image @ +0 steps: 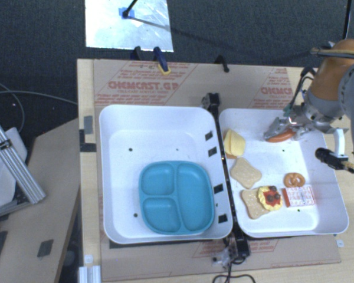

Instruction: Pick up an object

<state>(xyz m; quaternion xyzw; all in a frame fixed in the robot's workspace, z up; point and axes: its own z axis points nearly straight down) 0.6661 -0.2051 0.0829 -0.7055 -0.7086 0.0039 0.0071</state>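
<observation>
A rounded grey robot arm (349, 87) with a broad orange band above its wrist; dark cables run alongside toward a small metallic silver tool (286, 127).

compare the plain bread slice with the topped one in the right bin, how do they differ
The plain bread slice is bare and pale tan; the topped bread slice carries yellow and red toppings. The plain one lies nearer the yellow cheese wedge, the topped one beside the pretzel and the red-and-white packet. Both lie flat in the right bin.
</observation>
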